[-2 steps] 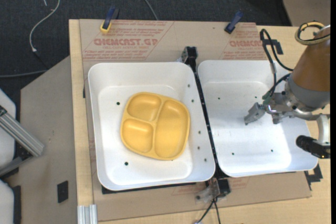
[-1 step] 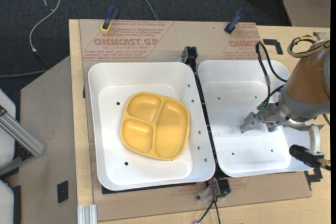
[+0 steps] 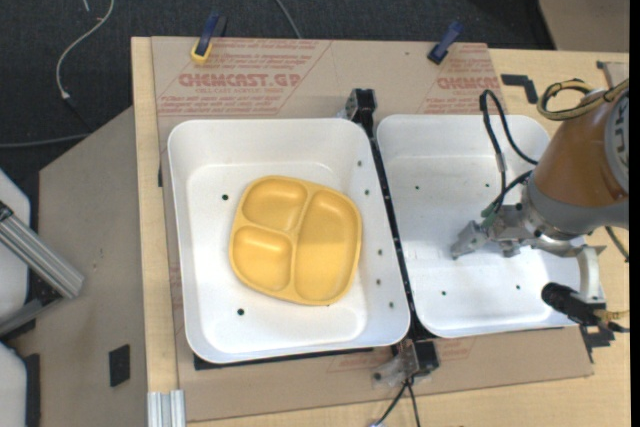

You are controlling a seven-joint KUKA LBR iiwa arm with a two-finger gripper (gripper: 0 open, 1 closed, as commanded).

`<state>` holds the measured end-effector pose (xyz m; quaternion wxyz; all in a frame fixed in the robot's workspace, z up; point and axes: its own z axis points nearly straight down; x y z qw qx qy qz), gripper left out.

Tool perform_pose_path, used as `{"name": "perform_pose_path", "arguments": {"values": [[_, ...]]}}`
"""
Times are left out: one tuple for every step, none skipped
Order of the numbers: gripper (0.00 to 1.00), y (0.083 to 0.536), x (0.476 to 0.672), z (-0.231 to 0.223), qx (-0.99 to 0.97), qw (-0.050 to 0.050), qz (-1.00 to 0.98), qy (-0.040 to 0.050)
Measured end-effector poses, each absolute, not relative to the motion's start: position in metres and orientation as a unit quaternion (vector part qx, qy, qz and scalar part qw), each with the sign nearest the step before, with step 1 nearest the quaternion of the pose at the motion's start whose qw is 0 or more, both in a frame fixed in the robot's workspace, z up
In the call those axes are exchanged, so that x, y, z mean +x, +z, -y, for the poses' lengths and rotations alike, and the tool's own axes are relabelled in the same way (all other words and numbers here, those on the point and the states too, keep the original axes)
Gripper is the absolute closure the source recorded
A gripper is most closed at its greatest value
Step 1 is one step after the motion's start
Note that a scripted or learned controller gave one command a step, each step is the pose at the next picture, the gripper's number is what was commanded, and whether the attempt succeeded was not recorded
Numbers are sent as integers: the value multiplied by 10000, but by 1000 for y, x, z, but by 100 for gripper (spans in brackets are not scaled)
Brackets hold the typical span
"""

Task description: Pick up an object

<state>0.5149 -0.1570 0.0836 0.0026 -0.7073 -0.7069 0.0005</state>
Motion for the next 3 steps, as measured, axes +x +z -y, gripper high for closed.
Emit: {"name": "perform_pose_path", "arguments": {"values": [[100,96,516,157,-7073,9,7069,-7],[100,144,510,162,-7072,-22,7070,-11],[100,188,513,163,-7067,-28,7075,-16]]}}
